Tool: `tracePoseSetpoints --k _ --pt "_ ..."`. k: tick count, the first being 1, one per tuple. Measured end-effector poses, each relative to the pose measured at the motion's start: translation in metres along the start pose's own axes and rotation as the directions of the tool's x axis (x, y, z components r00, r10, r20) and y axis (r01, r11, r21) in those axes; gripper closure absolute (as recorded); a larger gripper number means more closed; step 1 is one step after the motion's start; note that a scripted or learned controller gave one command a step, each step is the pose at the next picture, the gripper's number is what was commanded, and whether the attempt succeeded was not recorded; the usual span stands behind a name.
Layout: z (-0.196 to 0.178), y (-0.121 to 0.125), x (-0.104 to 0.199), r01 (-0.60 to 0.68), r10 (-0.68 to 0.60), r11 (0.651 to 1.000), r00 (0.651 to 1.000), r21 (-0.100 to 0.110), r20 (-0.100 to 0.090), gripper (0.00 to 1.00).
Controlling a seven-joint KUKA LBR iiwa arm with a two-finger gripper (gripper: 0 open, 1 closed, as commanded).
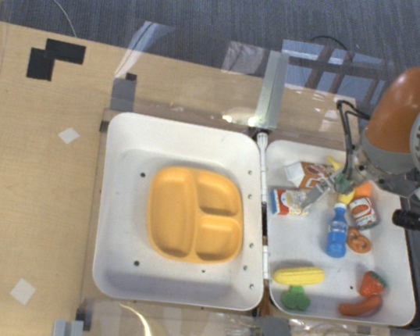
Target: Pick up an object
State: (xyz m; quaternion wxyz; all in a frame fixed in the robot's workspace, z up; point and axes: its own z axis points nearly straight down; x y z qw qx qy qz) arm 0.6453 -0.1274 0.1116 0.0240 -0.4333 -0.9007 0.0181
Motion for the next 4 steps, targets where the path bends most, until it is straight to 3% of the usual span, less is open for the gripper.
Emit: tracePoseSetpoints --k 1,2,3,4 --pt "0.0207 0.0090 0.0043 -0.217 0.217 0.976 0.976 -0.003 -0.013 0.00" --pt "0.0204 0.0136 0.0019 -0.215 0.216 0.976 0.976 0.010 -0.017 0.00" --pt "0.0206 0.0160 0.0041 -0.264 0.265 0.964 0.964 0.008 -0.012 0.00" --pt "0.0205 0.0142 0.0007 -0.261 0.261 0.965 0.965 0.006 -0.023 0.00"
